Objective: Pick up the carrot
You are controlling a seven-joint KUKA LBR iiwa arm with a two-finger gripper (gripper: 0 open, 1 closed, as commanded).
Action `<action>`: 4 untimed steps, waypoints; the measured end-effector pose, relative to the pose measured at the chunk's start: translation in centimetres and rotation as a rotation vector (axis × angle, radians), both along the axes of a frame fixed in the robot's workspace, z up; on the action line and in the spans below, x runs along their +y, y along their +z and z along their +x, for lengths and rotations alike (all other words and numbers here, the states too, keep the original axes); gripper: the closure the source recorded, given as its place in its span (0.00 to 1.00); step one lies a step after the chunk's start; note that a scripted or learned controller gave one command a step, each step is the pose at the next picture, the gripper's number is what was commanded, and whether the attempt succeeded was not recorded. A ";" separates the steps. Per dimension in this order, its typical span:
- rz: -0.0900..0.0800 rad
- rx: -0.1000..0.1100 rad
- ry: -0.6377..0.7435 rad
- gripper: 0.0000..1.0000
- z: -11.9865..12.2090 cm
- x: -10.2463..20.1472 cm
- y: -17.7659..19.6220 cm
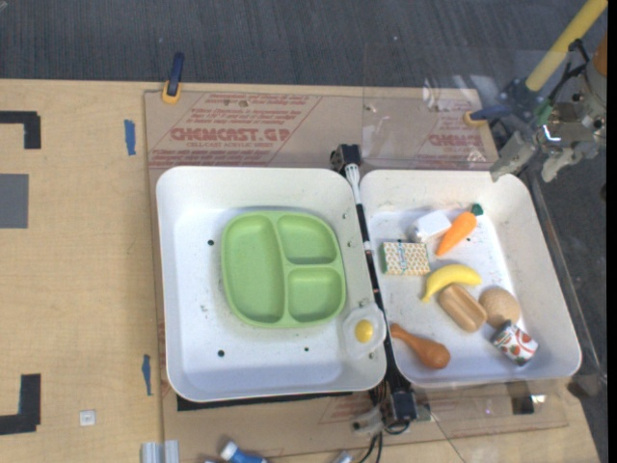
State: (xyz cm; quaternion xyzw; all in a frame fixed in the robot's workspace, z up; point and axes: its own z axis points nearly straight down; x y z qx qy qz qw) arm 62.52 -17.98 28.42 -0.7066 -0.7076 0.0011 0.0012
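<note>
Hovering at the right bin's (554,287) far corner, gripper (540,157); carrot (457,232) down-left, slanted, leafy end nearest.

Robot lab bench, taped plywood top (77,258), clamped cardboard sheet (241,123), two white bins (183,287) of toy food

Even, bright overhead light; soft shadows, slight overall blur, mild glare on bins (183,287).
</note>
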 end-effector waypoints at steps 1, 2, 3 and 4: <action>0.002 -0.004 0.028 0.00 -2.7 0.9 -18.6; -0.002 -0.004 0.004 0.00 -2.7 2.5 -19.6; 0.016 -0.014 0.180 0.00 -7.1 -3.4 -19.3; 0.000 -0.008 -0.056 0.00 -1.1 0.3 -19.6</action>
